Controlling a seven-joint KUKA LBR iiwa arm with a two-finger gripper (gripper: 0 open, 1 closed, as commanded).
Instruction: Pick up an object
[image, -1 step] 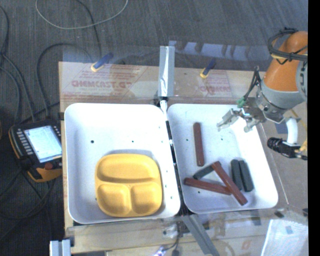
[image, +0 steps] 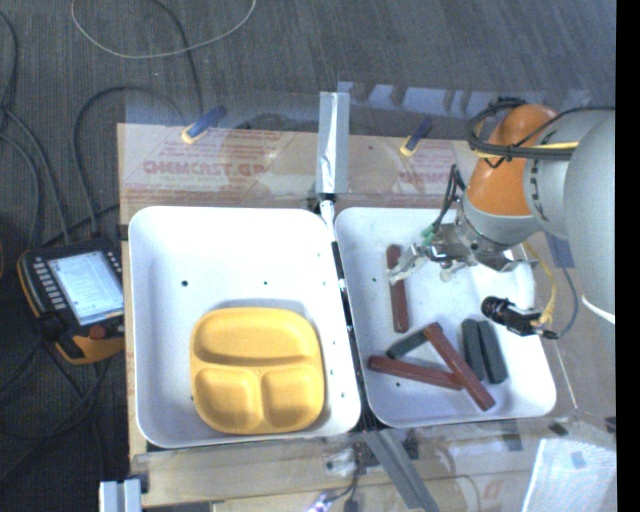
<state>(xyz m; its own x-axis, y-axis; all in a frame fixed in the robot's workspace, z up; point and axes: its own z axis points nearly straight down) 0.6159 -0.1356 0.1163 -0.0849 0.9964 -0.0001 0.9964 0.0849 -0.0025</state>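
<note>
Dark carpet with loose cables surrounds your bench (image: 250, 165), a wooden board topped with clear sheeting, and a handheld pendant (image: 78, 290) with a lit screen sits off its left edge. Two white bins lie side by side on it. Your left bin (image: 160, 250) holds a yellow divided tray (image: 260, 368) in its near half. Your right bin (image: 530, 395) holds the loose pieces: a brown stick (image: 399, 292) lying lengthwise near the bin's left wall, two more brown sticks (image: 440, 372) crossing in a shallow V toward the near edge, a dark grey bar (image: 409, 346) tucked against them, and two dark blocks (image: 482, 350) side by side to the right. Your arm (image: 520, 170) reaches in from the right, orange band above the wrist. Its gripper (image: 425, 248) hangs low over the far part of the right bin, just beside the top end of the lone brown stick. You cannot tell how far the fingers are spread, and no object is visible between them.
</note>
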